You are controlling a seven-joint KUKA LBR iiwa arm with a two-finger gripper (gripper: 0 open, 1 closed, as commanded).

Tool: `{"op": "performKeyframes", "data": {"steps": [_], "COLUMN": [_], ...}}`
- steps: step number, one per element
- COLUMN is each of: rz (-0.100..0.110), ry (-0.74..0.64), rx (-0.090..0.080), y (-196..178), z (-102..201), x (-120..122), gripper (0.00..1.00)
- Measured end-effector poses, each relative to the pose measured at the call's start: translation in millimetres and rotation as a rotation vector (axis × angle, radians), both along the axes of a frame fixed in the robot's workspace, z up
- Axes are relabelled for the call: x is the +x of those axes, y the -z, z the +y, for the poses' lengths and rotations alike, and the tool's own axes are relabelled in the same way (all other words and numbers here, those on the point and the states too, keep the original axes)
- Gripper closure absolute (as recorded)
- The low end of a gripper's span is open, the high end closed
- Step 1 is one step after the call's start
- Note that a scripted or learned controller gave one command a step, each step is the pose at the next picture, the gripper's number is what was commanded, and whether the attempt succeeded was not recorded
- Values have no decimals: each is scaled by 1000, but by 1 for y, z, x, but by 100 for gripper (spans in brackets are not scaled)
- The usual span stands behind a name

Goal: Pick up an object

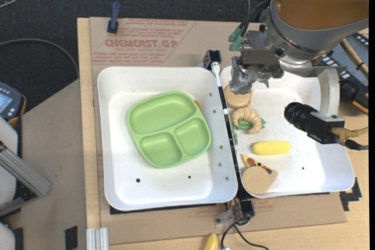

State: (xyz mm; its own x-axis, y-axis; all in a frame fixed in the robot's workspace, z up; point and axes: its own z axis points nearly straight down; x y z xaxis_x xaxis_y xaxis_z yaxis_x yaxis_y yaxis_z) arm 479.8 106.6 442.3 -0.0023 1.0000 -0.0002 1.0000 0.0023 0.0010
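Near bin divider (224, 120), gripper (239, 88) prob. touches tan piece (237, 99); croissant (246, 120) adjacent.

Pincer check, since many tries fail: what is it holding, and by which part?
Cannot be told: the pincer is low over a tan round piece in the right bin.

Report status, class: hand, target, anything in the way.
Hand low over bun, right bin's far-left corner. Nothing seen gripped. Shrimp close beside; corn, pizza nearer camera.
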Motion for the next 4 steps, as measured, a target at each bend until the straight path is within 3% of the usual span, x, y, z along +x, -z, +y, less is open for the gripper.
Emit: {"op": "performKeyframes", "data": {"steps": [1, 2, 3, 4], "rz": [3, 6, 7, -15], "ry": [6, 4, 0, 1], "rx": [0, 0, 1, 3], "y": [14, 73, 149, 2], "z": [-71, -63, -21, -28], "x": [0, 4, 3, 0], "gripper": [100, 100, 100, 100]}}
